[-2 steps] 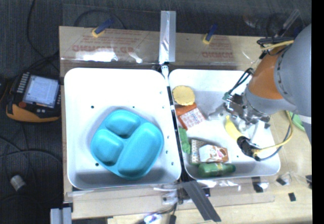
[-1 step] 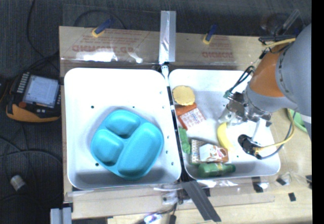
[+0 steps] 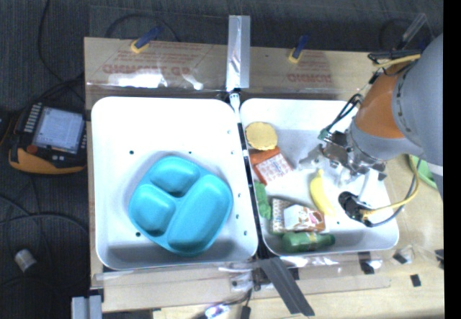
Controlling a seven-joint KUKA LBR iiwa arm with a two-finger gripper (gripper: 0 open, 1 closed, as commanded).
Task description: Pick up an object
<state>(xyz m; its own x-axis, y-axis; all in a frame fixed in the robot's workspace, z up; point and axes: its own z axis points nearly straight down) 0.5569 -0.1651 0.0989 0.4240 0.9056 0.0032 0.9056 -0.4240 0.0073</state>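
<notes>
We cannot tell the end effector (image 3: 344,160) state; the banana (image 3: 320,194) lies just beside it, so picking remains.

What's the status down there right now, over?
End effector low over right bin, beside banana. Nothing seen held. Cookie, packets, green bottle nearby. Blue tray in left bin.

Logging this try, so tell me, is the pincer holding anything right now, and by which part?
Cannot be told: the pincer sits low in the right bin beside the banana, and the wrist hides its tips.
</notes>
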